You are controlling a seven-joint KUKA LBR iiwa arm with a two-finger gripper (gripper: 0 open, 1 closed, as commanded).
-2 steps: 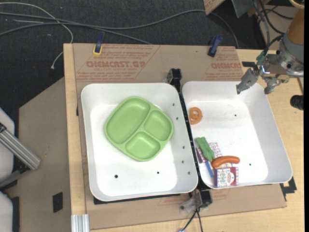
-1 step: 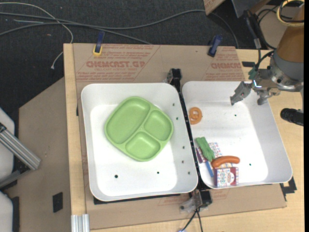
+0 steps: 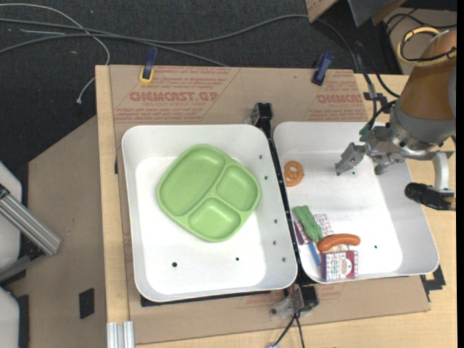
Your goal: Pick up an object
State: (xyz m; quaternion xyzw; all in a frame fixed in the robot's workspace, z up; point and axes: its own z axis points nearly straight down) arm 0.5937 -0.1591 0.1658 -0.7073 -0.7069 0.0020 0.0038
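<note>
One green divided plate (image 3: 209, 192) fills the left bin (image 3: 138, 151). Right bin (image 3: 406, 252): small orange ring (image 3: 293, 172) lies near its left wall, light, rigid; pinch across its rim. Gripper (image 3: 367, 159) hovers alongside, jaws apart, empty.

we look down from one fixed camera above the bench (image 3: 217, 93), at a slant. both white bins (image 3: 145, 194) sit in frame, with the arm (image 3: 428, 93) entering from our right.

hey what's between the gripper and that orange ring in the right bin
Nothing: the camera view shows bare white floor of the right bin between the gripper and the orange ring.
</note>
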